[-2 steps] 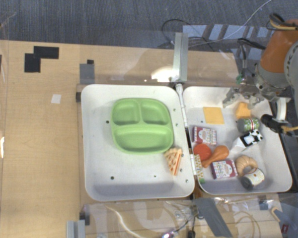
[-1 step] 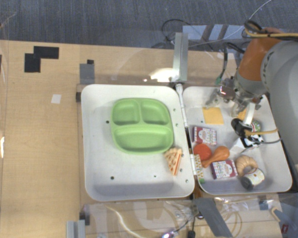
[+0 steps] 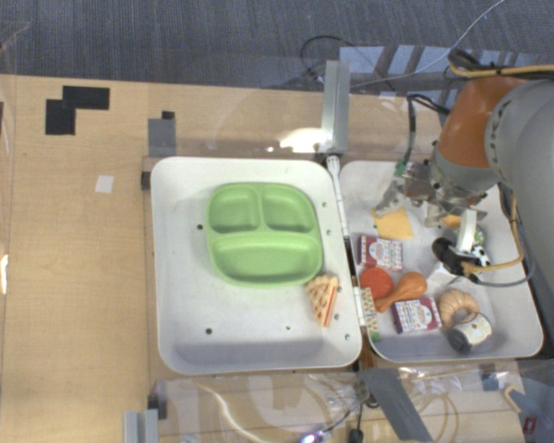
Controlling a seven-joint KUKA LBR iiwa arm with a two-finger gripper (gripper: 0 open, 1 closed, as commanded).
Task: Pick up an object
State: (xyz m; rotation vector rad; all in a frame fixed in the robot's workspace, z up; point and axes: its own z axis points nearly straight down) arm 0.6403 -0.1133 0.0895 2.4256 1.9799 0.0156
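**Arm low over the right bin, nothing seen in its grip**

At centre-left of the frame sits the left bin (image 3: pixel 175 330), holding a green tray (image 3: pixel 261 233) with three compartments. A waffle slice (image 3: pixel 323 298) lies just beside the tray's lower right corner, close to the bin's right wall.

Right of centre, the right bin (image 3: pixel 526 344) holds the clutter. Along its left side: a carton (image 3: pixel 380 251), a red tomato (image 3: pixel 377 281) below it, and an orange drumstick (image 3: pixel 409 287) touching the tomato. A second carton (image 3: pixel 415 315) lies lower down. A yellow cheese wedge (image 3: pixel 394 223) sits toward the bin's upper middle. Toward the lower right are a croissant (image 3: pixel 458 303) and a small can (image 3: pixel 471 331) near it.

The gripper (image 3: pixel 425 195) hangs over the upper part of the right bin, just right of the cheese, beneath the orange band. Whether it is open or closed I cannot tell; the wrist hides that part, and no object is visible in its grasp.

The cheese looks the likeliest target, being nearest. It is probably a light, stiff plastic toy, thin and flat, so it offers little height to pinch; closing across its narrow edges should work better than pressing down on the face. Its smooth surface may slide, and the carton nearby leaves little room on that side.
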